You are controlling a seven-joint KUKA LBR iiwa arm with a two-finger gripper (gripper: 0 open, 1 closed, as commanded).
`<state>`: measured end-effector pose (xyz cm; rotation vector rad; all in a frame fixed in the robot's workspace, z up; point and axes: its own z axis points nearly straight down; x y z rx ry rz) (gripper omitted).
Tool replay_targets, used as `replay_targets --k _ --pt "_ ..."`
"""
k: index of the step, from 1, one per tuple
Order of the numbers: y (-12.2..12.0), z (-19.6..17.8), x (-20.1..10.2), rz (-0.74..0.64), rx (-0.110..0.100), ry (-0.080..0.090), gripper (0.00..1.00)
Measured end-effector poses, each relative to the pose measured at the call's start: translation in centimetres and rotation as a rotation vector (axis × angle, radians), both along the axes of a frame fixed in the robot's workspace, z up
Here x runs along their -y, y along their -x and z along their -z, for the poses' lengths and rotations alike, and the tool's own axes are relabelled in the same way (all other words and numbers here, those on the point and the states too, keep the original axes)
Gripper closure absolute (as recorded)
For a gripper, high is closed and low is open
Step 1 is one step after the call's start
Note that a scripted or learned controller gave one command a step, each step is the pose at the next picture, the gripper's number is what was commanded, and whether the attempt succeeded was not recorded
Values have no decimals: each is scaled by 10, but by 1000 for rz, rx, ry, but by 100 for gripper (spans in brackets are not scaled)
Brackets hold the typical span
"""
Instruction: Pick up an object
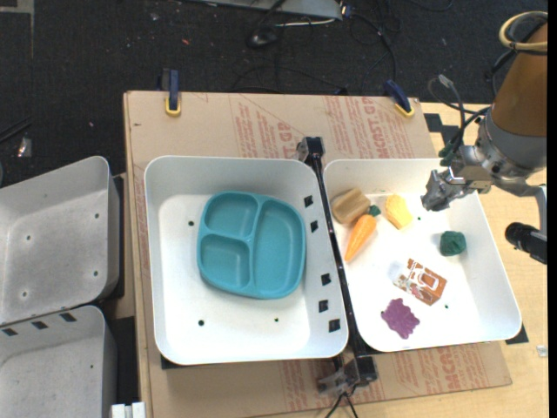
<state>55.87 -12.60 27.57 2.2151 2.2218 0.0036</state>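
While your gripper [434, 195] hovers over the right bin [487, 273], jaws unreadable, the approach is under way; next, descend on the yellow block [398, 211].

- I see the worktop [261, 116], a brown board with red print, under two white bins set side by side.
- The left bin [165, 233] holds a teal divided plate [252, 244] lying flat near its middle.
- A line of black clips [324, 259] runs along the seam where the left bin meets the right bin [487, 320].
- Two yellow-and-blue clamps [172, 94] grip the board's far edge, one toward each corner.
- Spare white trays [52, 225] sit well left of the board.
- Loose cables [365, 7] lie on the dark floor [78, 33] beyond.
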Motion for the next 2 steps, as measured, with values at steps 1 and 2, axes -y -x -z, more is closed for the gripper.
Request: replay_targets --k 1,2 --pt "16 1 -52 -4 -5 -3 100" --pt "27 24 -103 -4 -7 -3 100"
